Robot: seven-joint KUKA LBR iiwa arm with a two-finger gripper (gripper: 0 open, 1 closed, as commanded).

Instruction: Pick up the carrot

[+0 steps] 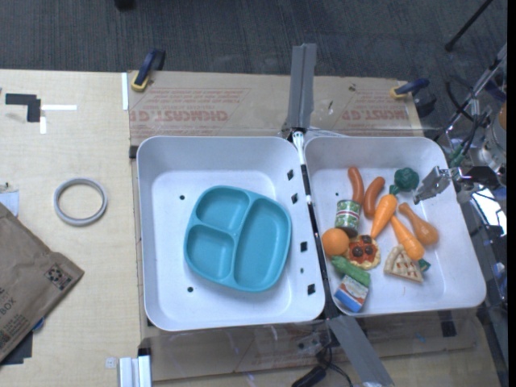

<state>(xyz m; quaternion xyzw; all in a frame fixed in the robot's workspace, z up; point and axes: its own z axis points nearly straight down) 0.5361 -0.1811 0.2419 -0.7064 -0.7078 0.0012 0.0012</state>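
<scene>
- Carrot (383, 214): a toy carrot, orange with a green top end, lying tilted in the right bin (455, 293), just left of and slightly below the tool (435, 185).
- The tool hangs over the right bin's upper right part, near its right wall; the pictures do not let me tell how it stands, and nothing can be seen held in it.
- Just left of the tool sits a green broccoli piece (405, 177), close to the carrot's green end.
- Below the tool lie two more orange tapered pieces (418, 226), easy to mistake for the carrot.
- Handling, as a judgement: the carrot looks like light, stiff plastic, smooth and likely to slip; taking it across the thick middle seems safest, since neighbours crowd both ends.
- Farther left: a small can (347, 214), an orange ball (335, 241), a waffle-like wedge (404, 264).
- The left bin (157, 216) holds a blue divided plate (239, 238).
- The surface (56, 135) is pale wood, bearing a tape ring (81, 201); beyond it, dark carpeted floor (242, 14).
</scene>
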